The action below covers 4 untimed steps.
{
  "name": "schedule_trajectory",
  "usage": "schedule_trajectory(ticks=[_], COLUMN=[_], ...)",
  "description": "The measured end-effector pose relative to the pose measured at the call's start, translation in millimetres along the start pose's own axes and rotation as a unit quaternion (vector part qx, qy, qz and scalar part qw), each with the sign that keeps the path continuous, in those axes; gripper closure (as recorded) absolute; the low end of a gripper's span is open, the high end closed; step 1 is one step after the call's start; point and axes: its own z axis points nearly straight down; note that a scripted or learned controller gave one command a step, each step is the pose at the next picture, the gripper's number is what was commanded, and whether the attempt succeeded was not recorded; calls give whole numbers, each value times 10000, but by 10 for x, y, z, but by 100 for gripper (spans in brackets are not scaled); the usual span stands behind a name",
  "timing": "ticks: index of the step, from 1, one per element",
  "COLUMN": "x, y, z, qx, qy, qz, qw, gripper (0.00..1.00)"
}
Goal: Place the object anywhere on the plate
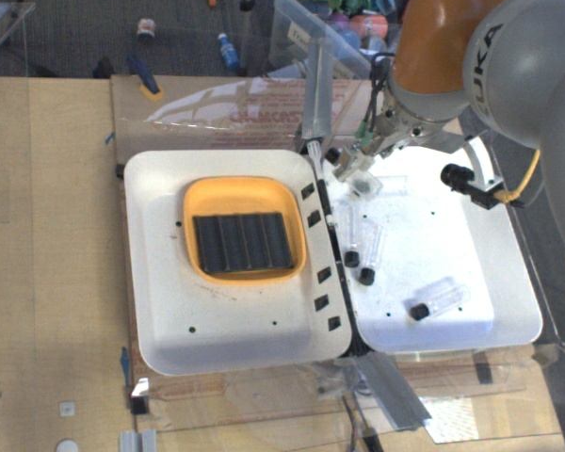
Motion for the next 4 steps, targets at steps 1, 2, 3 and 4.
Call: schedule_trajectory(ticks=[1, 2, 3, 4], x=[136, 134, 119, 118], y=[36, 37, 49, 48], z=[231, 227, 108, 109], qx=[55, 51, 21, 22], qy=[21, 20, 7, 8], qz=[-494, -494, -484, -483], qw=[9988, 9988, 9988, 9988], gripper=[100, 0, 100, 0])
